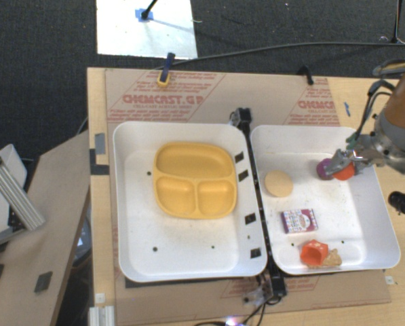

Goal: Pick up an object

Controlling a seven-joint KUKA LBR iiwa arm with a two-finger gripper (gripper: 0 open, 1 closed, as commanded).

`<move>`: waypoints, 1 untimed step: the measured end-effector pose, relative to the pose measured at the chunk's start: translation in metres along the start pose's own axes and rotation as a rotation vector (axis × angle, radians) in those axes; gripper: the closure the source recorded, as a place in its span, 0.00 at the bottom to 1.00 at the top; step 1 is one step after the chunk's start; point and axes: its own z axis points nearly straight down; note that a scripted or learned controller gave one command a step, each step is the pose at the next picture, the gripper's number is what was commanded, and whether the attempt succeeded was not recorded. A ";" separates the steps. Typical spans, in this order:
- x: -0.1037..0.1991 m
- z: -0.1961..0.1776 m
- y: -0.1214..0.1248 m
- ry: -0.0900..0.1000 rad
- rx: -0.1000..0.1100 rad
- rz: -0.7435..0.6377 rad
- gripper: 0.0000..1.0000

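Red print "CHEMCAST GP" reads on the brown sheet [188,90] under the bins, left of centre behind the left bin. Same red print repeats at the sheet's right, behind the right bin (partly cut off, letters not fully legible). The small purple packet [298,220] in the right bin carries print, too small to read.

Left bin [131,182]: white, shallow — holds a yellow divided plate [194,180], three compartments.
Bench [209,90]: tan board with red lettering, under both bins.
Yellow clamp [165,75]: at the board's far edge.
White sheet [144,19]: on dark floor beyond — blue mark [145,15] near its middle.
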 end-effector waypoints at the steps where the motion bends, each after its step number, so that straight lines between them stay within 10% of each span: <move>1: 0.000 -0.023 0.001 0.001 0.002 -0.001 1.00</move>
